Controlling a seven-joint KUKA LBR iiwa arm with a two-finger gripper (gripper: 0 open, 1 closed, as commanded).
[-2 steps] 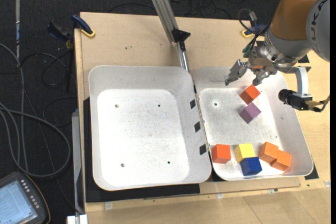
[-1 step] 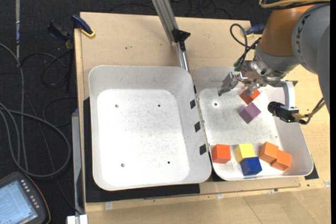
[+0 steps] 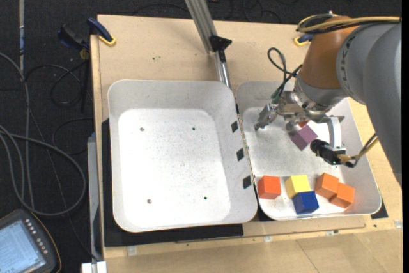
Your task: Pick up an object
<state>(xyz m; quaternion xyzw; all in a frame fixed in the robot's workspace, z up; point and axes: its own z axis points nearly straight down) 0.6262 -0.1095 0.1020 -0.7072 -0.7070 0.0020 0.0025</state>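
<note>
From the camera above the tabletop (image 3: 160,41), you can see the arm reaching in from the right and bending down over the right bin (image 3: 268,156), its orange band sitting above the wrist. The jaws (image 3: 300,131) hang low over that bin's middle, and a purple block (image 3: 304,135) sits right at the wrist's underside. It looks lifted or pinched there, but you cannot tell from this slant whether the jaws are closed on it or merely hovering over it, so don't count it as held.

The purple block appears small, cube-like and tilted, one pale lilac face catching the light. That tilt suggests it is either being tipped by contact or hanging off level.

The other candidates lie in a row along the near edge of the right bin, likely slid there by the bin's slope: an orange block (image 3: 269,187), a yellow block (image 3: 298,185) with a blue block (image 3: 305,202) touching it in front, and two more orange blocks (image 3: 336,189) pressed together at the corner.

The left bin (image 3: 128,99) sits just beside, its rim touching the right one's.
</note>
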